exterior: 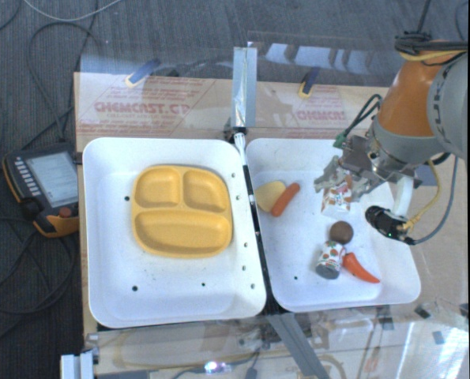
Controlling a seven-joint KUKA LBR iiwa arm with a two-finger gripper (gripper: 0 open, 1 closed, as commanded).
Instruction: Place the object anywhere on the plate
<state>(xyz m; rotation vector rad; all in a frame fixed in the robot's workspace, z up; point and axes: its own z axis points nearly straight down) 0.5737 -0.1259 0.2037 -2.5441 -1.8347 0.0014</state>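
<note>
My gripper [341,186] hung over the upper part of the right bin [298,290], its fingers pinched on a small crumpled packet [338,198], white with red and orange print, which dangled just beneath the tips. The packet looked creased and folded, tilted a little, and I could not read its markings. It sat above the bin floor near the bin's middle, toward the far side, well apart from the plate [182,211].

My wrist angled down and to the left from the view's right side, the orange band [412,93] bulging above the grey housing, with dark cables looping beside it and a black fitting [385,221] hanging lower on the right.

Below my gripper lay a brown round piece [341,231], touching or just above a small printed can [329,261] that lay tipped on its side. A carrot-like orange piece [362,270] rested just beside the can, toward the bin's near right corner. To the left, near the divider between the bins, a pale yellow lump [269,194] lay touching an orange-red sausage-shaped piece [285,199].

The plate, yellow with three compartments, sat in the middle of the left bin [108,290]. A handheld pendant [43,188] lay on the carpet left of the bench.
</note>
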